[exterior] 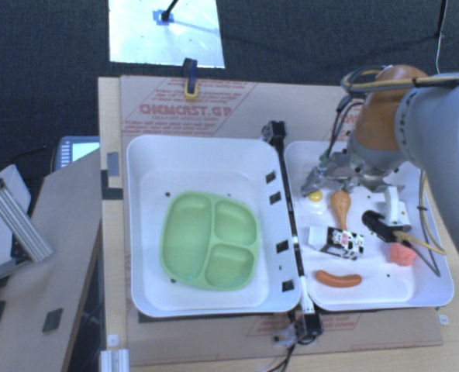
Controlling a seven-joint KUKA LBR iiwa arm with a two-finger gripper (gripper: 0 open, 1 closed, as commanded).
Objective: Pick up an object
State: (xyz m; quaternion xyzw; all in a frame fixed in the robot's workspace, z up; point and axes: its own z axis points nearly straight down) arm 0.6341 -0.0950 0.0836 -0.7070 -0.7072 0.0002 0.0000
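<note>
Nearest the camera in the right bin [431, 293], at about six o'clock, lies a toy sausage [339, 279], orange-red, lying flat and crosswise on bare white floor. It looks like light, hard plastic: stiff, smooth and likely slippery on its rounded sides, so the best hold seems to be across the narrow middle, with the pads squeezing its long flanks. At about four o'clock sits a small pink piece [403, 255], blocky and probably soft or foamy, which would forgive a poor grasp. Toward the bin's centre rests a small black-and-white block [345, 241], low and boxy, close against other bits and so harder to straddle. Just beyond it, a toy drumstick [339, 205] points its thin end down; its bulbous top would slip, and its neck looks like the better place to pinch. A small yellow-and-white piece [315, 196] lies at about ten o'clock beside it, too small to identify.

The gripper [332, 173] hovers over the far part of this bin, near twelve o'clock, above the drumstick and the yellow piece. Whether its claw is apart or together cannot be told, and nothing visible sits in it.

Across the divider, the left bin [144, 161] holds a green sectioned plate [210, 240], wide, thin and awkward to pinch except at the rim.
</note>
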